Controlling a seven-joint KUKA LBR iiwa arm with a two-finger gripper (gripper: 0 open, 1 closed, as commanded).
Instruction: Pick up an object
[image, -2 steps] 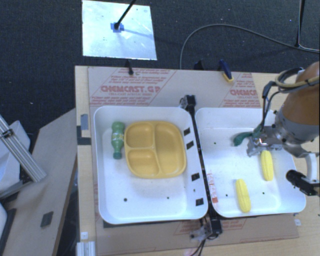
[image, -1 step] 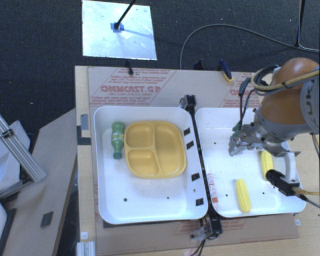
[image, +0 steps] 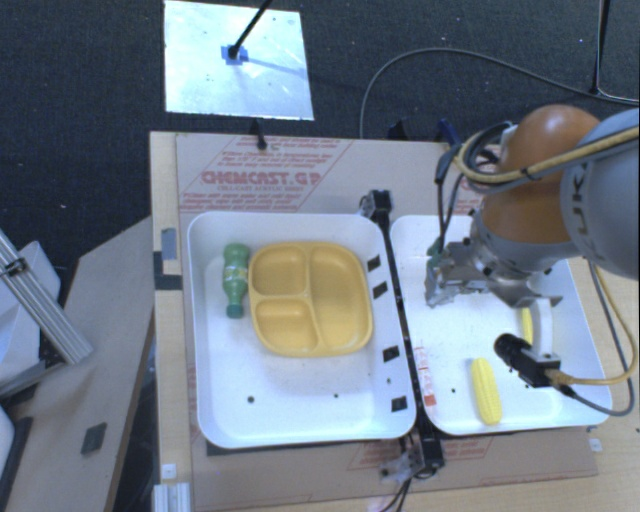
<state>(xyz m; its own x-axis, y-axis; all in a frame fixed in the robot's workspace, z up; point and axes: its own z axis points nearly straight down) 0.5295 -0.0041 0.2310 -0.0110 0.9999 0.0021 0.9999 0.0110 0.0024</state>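
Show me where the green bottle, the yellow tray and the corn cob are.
Bottle (image: 235, 279), camera view, on its body.
Tray (image: 345, 335), camera view, on its lower right rim.
Corn (image: 486, 390), camera view, on its middle.

The yellow divided plate (image: 308, 298) looks like smooth, slightly glossy plastic, as does the green bottle (image: 235, 279) by the left bin's (image: 215, 400) left wall. Both bins seem matt white plastic. The corn cob (image: 486, 390) looks bumpy.
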